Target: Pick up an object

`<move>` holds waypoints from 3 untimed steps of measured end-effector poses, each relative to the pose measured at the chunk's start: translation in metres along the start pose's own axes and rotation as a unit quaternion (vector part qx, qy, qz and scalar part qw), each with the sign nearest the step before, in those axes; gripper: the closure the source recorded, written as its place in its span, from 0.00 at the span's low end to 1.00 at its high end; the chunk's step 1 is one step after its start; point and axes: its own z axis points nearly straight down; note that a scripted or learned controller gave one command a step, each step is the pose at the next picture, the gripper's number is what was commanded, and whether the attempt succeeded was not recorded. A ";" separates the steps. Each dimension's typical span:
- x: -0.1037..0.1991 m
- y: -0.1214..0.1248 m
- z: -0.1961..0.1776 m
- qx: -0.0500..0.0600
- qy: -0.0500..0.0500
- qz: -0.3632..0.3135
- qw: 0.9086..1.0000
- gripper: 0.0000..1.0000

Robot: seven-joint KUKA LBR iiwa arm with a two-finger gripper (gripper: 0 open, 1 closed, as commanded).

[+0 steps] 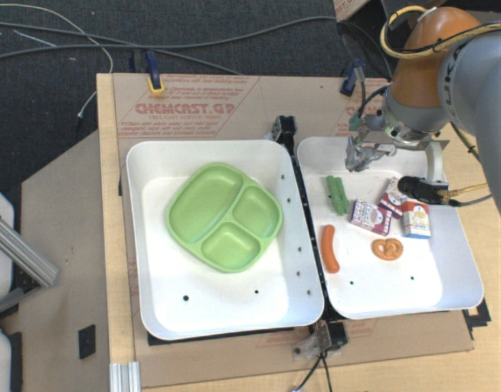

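- The hand (356,162) hangs over the far part of the right bin (446,278), close to that bin's inner wall and above bare white floor. I cannot tell whether it is parted or closed from this slant.
- The grey arm comes in from the right, with its orange band (422,55) above the wrist.
- All the small things that could be picked lie in the right bin, nearer the camera than the hand.
- A green toy pea pod (338,194) is closest to the hand, just below it. It is slim, ridged and lies lengthwise, pointing away from the camera.
- A purple-and-white packet (365,216) lies flat just right of the pod, slightly turned.
- A dark red small box (392,199) sits just beyond the packet's right end, with a red-and-white carton (417,220) beside it. The three form a tight cluster, and whether they touch is unclear.
- An orange-red toy sausage (330,248) lies lengthwise near the bin's left wall, below the pod and apart from it.
- A tan toy pretzel (387,249) lies flat below the packet, well clear of the sausage.
- The left bin (136,219) holds a light green divided plate (224,216) with three compartments, set at an angle near its middle.
- Both bins rest on a cardboard sheet (185,104) printed in red letters, which covers the tabletop.
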 end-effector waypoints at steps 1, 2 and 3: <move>-0.002 0.005 -0.064 -0.001 0.000 -0.001 1.000 1.00; 0.003 0.007 -0.129 -0.002 0.000 -0.001 1.000 1.00; 0.003 0.008 -0.149 0.000 0.000 -0.001 1.000 1.00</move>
